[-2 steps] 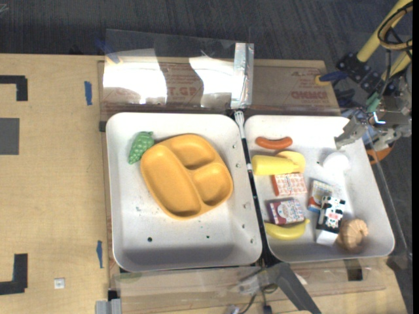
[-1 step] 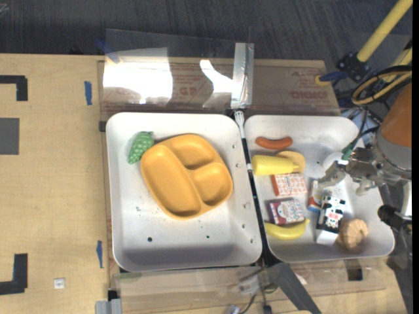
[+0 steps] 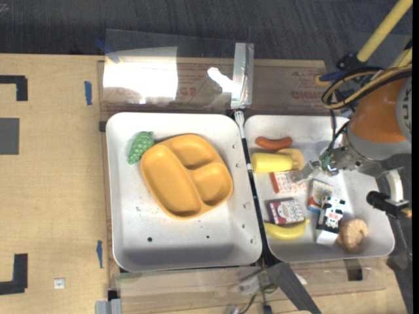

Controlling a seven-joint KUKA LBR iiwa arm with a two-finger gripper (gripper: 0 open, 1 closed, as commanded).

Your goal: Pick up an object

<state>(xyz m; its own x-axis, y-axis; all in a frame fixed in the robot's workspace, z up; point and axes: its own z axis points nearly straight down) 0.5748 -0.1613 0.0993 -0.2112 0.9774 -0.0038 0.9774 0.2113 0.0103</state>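
1. Reaching stage, by the look of it: gripper [image 3: 313, 169] low in the right bin [image 3: 386, 241], holding nothing, jaw spacing impossible to tell.
2. Nearest to it: yellow block [image 3: 270, 162] and small carton [image 3: 287, 182], just beside.
3. Next: settling over one item, then closing.

- counter [image 3: 46, 195], tan cardboard-like top, black corner marks and blue tape bits
- clear plastic sheet [image 3: 173, 77] behind the bins, taped strip at its right edge
- dark carpet floor [image 3: 196, 5] along the top
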